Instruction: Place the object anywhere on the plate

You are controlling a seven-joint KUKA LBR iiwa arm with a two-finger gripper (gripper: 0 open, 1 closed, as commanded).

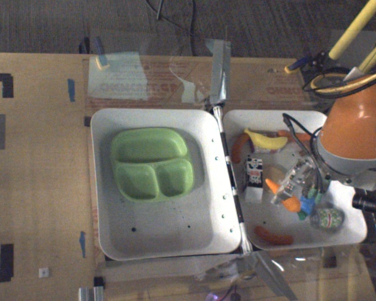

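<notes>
- Plate (151, 163), green with three compartments, lies in the left bin (106, 231). It sits toward that bin's twelve o'clock half, with nothing on it.
- No single object is marked out yet. The candidates all lie in the right bin (357, 231): a banana (266, 141) at twelve o'clock, a small black-and-white carton (255, 170) at nine, an orange carrot-like piece (282, 196) near the centre, a red sausage-shaped piece (274, 236) at six, and a green round thing (327, 218) at five.
- Gripper (295, 182) is down among the items near the bin's centre, just beside the orange piece. Glare and clutter hide the pincer, so I cannot tell whether it is apart, together or clamped on anything.
- Risk: crowding here could make the gripper nudge a neighbour away or catch two things at once.
- Risk: a shallow hold on a rounded toy could slip while crossing the metal divider (228, 180) toward nine o'clock, dropping it short of the plate.
</notes>
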